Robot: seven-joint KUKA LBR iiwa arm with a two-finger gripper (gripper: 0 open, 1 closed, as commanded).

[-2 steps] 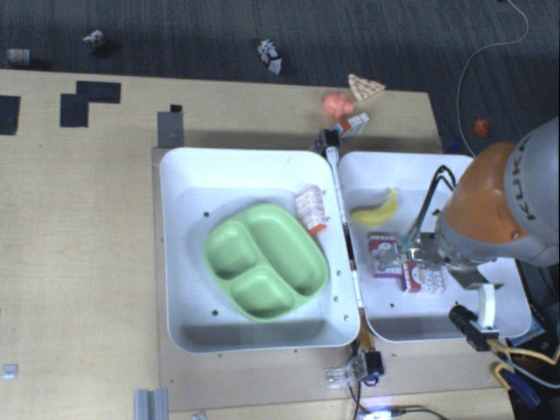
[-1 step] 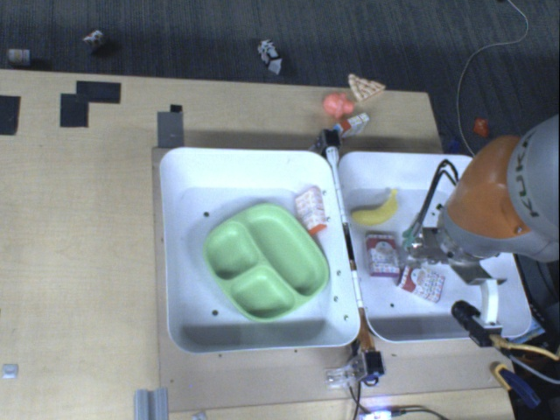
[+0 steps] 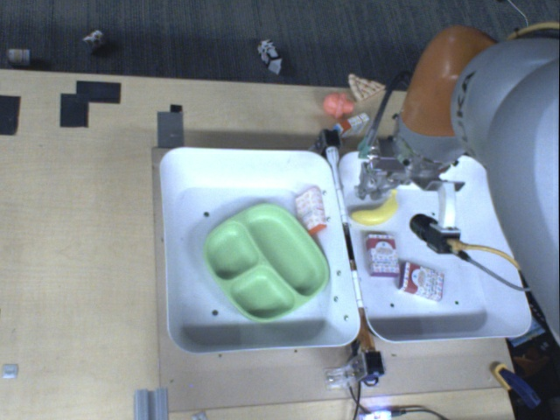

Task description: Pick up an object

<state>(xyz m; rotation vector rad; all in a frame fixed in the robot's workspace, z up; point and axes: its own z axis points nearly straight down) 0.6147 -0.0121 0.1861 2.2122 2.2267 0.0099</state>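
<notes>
Banana (image 3: pixel 374 212) in right bin (image 3: pixel 477 318), wooden bench (image 3: pixel 79 261), dark carpet (image 3: pixel 192 16) behind

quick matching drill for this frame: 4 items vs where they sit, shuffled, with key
Items:
1. green divided plate
2. yellow banana
3. two red cards
4. pink toy

Places:
A. bench, beyond the bins
B. left bin
C. right bin, under the tool
D. right bin, nearer the front edge

Pairs: 1-B, 2-C, 3-D, 4-A

A divided plate (image 3: pixel 265 260) lies in the left bin (image 3: pixel 175 261); two small cartons (image 3: pixel 383 255) lie in the right bin (image 3: pixel 477 313).
</notes>
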